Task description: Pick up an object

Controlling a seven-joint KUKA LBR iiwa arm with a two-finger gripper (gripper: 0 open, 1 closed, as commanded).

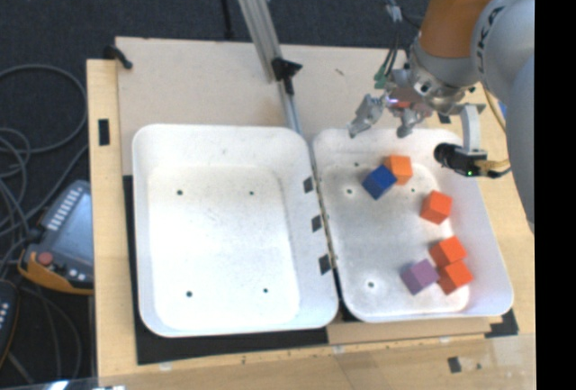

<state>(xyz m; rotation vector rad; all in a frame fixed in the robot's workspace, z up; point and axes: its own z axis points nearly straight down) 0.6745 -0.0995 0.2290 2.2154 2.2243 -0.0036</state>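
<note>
1. Grey-armed with an orange band above the wrist, the robot reaches in from the right and hangs its two-finger gripper point(385, 120) over the far rim of the right-hand shallow white plastic bin point(360, 235). Its two fingers stand apart, splayed left and right, with nothing between them.

2. Nearest to the gripper are two blocks that lie just toward the camera from it, a little way into the bin: a small blue cube point(379, 182) and a small orange cube point(400, 167). They touch or nearly touch, the orange one at the blue one's far right corner. This is the relation the coming move turns on: the target lies almost straight below and slightly nearer the viewer than the fingertips, so a short advance and a descent should do.

3. Both cubes sit turned at a slant to the bin walls and have no long axis to speak of. My judgement is that their closeness is the main risk, since a finger may land on the neighbour rather than beside the chosen block.

4. Further contents of the right bin: another orange cube point(436, 206) near the right wall, and at the near right corner a cluster of two orange blocks point(452, 264) with a small purple cube point(418, 276) just to their left, seemingly in contact.

5. Left-hand shallow white plastic bin point(225, 235) lies beside the right one, their rims meeting along the middle; I see only small dark dots on its floor.

6. No object has yet been lifted.
</note>
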